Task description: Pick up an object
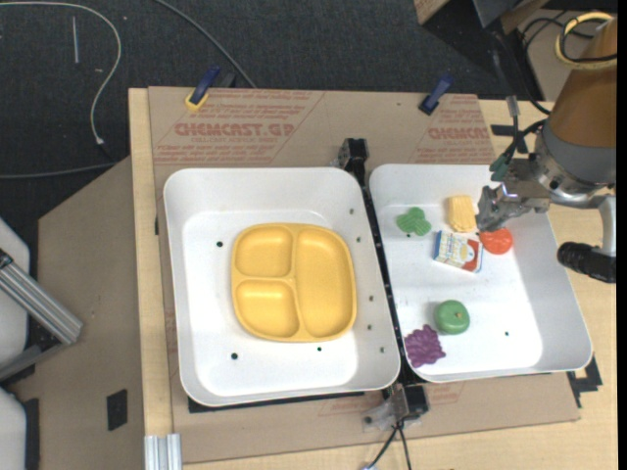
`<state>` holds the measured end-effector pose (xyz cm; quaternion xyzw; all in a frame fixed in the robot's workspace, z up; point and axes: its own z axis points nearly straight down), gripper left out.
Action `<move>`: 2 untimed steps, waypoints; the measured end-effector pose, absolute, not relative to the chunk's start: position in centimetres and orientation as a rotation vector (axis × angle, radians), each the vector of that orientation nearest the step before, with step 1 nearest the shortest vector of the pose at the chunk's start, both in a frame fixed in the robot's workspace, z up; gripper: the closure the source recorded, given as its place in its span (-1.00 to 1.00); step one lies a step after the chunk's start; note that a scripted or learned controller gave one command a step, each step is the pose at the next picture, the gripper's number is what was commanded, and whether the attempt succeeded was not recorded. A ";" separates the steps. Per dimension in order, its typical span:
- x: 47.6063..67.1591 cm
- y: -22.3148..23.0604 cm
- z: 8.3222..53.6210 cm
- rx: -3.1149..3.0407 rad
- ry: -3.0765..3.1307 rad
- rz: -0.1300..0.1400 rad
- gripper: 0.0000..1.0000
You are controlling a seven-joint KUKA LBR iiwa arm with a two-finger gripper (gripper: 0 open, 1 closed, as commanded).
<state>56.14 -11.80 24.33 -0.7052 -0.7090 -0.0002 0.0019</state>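
Two white bins sit side by side on the bench: the left bin [186,262] holds a yellow divided plate [293,282], and the right bin [549,311] holds the small things worth going for. Over the far right part of that bin hangs the grey arm [588,116] with its orange band, and its gripper [498,207] is low among the items; whether the fingers are wide or narrow I cannot tell, and nothing is visibly held. Just below it lie a small carton [457,250] and, touching that carton's right side, a red piece [498,242]; a yellow piece [460,212] sits just left of the gripper. A green apple [452,316], purple grapes [424,345] and a green piece [413,222] lie well apart. The red piece looks the likeliest target, so a good descent is straight down, centred, clear of the carton, before closing.
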 end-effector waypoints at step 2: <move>53.9 -0.8 24.1 -2.211 -2.224 0.001 1.00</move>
